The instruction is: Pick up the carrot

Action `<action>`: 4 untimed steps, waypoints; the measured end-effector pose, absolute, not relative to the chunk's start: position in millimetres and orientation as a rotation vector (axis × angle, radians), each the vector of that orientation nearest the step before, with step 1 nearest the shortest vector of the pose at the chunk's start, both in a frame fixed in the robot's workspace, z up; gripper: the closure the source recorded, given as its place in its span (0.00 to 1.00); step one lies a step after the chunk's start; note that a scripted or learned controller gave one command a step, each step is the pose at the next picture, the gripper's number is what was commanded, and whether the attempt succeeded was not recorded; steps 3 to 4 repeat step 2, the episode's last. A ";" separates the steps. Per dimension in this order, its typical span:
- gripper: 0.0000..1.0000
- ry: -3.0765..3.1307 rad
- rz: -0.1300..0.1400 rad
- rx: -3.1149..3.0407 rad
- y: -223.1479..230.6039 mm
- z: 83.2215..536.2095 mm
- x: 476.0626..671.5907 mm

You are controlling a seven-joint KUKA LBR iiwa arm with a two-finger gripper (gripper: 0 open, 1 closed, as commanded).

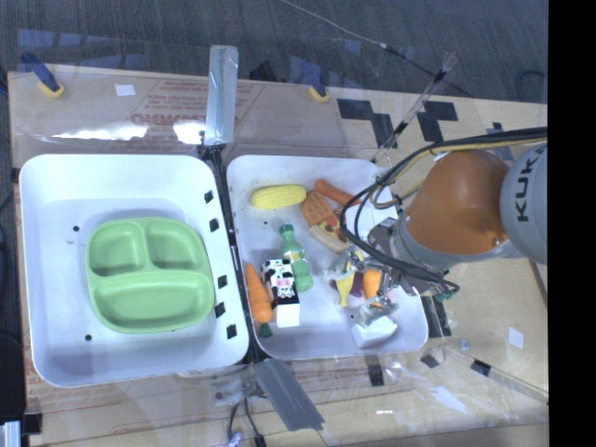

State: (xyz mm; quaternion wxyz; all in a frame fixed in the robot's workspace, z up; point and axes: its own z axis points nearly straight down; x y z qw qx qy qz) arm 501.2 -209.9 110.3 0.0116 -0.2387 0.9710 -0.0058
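The gripper (372, 296) hangs low in the right bin's (321, 341) lower right corner, among small toys; whether it grips anything cannot be told. The carrot (257, 292) lies along that bin's left wall, well apart, beside the milk carton (282, 291). The arm (456, 203) enters from mid-right.

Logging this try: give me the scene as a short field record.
target: carrot, lying at right bin's left wall
gripper: low over right bin's right part, apart from carrot
right bin: corn cob, green bottle, cow-print carton, other small items
left bin: green divided plate
carrot picked: no
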 end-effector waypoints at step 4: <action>1.00 3.069 -0.001 -0.657 -185.9 152.1 502.5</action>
